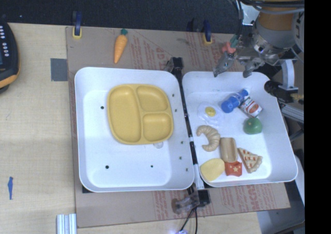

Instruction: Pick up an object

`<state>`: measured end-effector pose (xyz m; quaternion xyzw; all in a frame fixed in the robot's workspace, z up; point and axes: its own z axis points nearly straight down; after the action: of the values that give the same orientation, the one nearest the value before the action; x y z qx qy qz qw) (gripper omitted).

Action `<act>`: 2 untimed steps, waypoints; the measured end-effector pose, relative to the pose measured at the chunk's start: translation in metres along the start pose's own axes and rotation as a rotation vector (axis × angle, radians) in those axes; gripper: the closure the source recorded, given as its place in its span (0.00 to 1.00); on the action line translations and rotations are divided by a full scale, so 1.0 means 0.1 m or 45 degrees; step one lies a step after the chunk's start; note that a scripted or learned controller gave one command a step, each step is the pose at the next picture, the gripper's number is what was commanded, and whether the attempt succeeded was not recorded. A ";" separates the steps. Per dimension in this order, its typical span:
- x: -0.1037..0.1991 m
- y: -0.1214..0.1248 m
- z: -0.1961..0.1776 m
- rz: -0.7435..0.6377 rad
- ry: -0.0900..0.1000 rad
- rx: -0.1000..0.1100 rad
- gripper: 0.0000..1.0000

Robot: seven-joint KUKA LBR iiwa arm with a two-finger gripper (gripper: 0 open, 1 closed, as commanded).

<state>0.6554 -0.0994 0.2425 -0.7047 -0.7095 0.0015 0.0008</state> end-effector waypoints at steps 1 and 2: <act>-0.35 -0.47 1.58 0.010 0.004 0.012 0.00; -0.33 -0.08 1.51 0.005 0.002 0.010 0.00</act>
<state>0.6475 -0.1330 0.0916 -0.7061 -0.7081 0.0035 0.0041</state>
